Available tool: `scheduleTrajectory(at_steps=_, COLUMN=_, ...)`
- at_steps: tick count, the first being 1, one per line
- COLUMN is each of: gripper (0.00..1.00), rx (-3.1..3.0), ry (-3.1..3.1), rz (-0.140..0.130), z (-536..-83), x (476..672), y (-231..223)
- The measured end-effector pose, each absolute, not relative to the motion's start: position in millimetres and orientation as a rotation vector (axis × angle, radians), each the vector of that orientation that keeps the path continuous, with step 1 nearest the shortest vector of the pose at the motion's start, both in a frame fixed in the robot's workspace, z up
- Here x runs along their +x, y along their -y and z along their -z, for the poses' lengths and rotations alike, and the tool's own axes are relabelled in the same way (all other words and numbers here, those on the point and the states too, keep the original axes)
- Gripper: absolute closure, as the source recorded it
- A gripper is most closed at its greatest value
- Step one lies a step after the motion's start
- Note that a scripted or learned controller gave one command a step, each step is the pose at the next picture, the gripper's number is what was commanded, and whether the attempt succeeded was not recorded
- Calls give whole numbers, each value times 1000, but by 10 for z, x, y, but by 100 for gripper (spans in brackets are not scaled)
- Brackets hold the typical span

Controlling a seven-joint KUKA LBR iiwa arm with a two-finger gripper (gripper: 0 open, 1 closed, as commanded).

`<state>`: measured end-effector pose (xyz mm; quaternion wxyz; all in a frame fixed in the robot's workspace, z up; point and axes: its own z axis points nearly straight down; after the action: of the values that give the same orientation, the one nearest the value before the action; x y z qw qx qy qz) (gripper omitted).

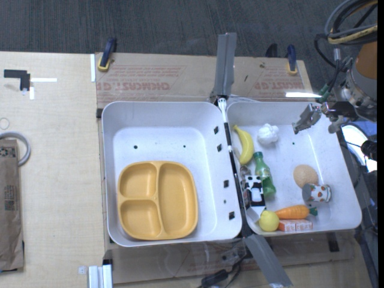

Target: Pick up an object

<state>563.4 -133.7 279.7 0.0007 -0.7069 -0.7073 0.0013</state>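
Bench with 2 shallow white bins side by side, seen from above at a slant.

Left bin [120, 116]: 1 yellow divided tray [158, 200] with 3 compartments, lying toward the near side.

Right bin [336, 155]: 8 items.
- Banana [243, 144], against the left wall, toward the far end.
- White crumpled lump [268, 134], just right of the banana.
- Green bottle [263, 173], lying below the banana, cap toward the far side.
- Black-and-white patterned item [254, 192], touching the bottle's lower left.
- Tan egg-shaped object [305, 175], right of centre.
- Small grey, white and orange figure [318, 193], just below the egg shape.
- Carrot [293, 212], lying crosswise near the near wall.
- Yellow lemon-like fruit [269, 221], at the carrot's left end; a red-and-white packet [295, 225] sits beside it under the carrot.

Gripper [307, 119]: above the right bin's far right corner, apart from every item, with nothing between its fingers; whether wide or narrow cannot be told at this angle. The arm [360, 71] enters from the right.
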Motion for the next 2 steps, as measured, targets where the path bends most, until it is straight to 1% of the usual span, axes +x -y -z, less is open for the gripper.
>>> scheduleTrajectory(at_steps=1, gripper=0, rx=-2223, ry=2217, rz=-5, z=-1730, x=5274, y=1057)
scheduleTrajectory(at_steps=2, gripper=0, rx=-2180, ry=2259, rz=-5, z=-1905, x=4842, y=248)
